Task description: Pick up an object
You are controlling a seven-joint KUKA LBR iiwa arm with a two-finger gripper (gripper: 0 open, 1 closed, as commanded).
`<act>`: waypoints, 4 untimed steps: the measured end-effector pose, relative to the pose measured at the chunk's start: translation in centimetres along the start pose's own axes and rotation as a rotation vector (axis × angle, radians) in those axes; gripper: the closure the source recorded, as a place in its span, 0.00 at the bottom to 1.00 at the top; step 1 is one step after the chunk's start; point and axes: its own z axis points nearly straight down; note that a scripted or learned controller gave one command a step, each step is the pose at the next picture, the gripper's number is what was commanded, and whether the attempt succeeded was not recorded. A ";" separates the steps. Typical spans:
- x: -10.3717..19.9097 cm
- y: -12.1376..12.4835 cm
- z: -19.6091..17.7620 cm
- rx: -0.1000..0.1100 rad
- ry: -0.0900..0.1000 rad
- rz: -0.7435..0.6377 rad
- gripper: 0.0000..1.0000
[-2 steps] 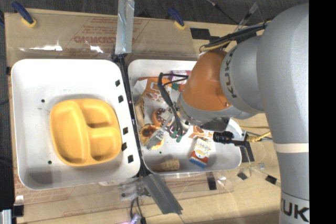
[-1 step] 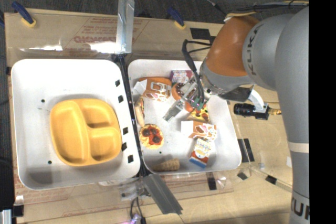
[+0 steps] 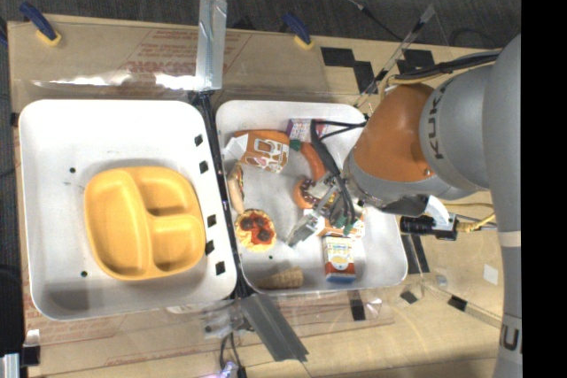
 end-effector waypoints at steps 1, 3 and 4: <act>2.6 3.8 0.1 0.002 0.005 0.090 0.00; 3.8 6.3 -1.7 -0.007 -0.012 0.145 1.00; 1.0 7.1 -18.7 -0.003 -0.007 0.131 1.00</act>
